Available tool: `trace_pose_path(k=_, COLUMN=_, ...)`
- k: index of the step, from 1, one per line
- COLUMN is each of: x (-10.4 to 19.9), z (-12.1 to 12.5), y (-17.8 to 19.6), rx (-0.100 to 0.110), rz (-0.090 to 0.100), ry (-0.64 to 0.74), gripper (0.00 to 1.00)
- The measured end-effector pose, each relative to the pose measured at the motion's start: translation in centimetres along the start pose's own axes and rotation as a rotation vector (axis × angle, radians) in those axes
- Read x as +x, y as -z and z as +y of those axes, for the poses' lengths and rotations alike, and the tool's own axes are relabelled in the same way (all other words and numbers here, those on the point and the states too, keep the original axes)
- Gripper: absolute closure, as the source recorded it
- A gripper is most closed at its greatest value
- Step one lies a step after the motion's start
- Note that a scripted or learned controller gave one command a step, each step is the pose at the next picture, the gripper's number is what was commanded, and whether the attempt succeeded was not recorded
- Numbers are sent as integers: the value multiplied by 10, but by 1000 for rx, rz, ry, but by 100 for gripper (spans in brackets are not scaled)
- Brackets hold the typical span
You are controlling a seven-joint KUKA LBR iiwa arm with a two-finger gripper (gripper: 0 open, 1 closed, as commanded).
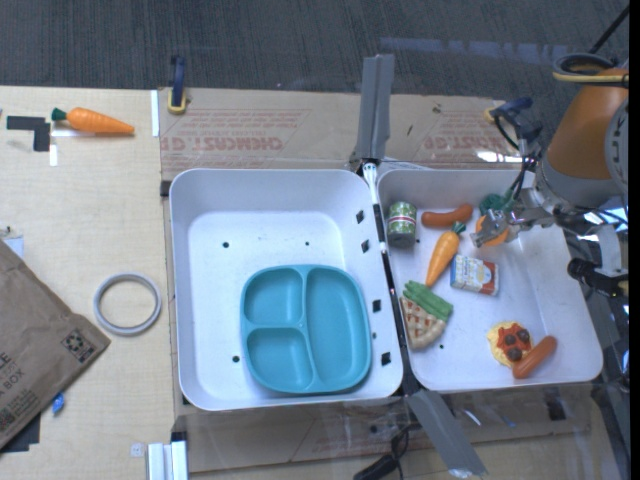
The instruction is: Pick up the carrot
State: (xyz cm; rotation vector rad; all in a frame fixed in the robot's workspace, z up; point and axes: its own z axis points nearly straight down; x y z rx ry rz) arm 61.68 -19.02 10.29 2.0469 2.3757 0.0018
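Reaching in from the right, the arm point(585, 133) is hanging over the back of the right bin point(575, 363), its end effector point(497, 226) sitting low near the bin's rear wall; whether it is wide or narrow cannot be told, as the tip is lost among dark and orange parts. The carrot point(441, 255) is lying in the right bin, tilted, its green top pointing up toward a sausage point(446, 216) and its tip pointing down toward a green-topped wedge point(424, 317). It is resting just left of the end effector, apart from it. A can point(401, 222) is standing at the bin's back left corner. A small packet point(473, 274) is lying just right of the carrot. The left bin point(200, 298) is carrying a teal tray point(304, 329). A second carrot point(94, 121) is lying on the surface point(80, 228), far left.
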Motion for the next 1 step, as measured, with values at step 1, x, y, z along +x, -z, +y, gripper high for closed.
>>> trace_pose_path(k=1, x=37, z=30, y=89, rx=5, rz=1, ry=-137, gripper=100)
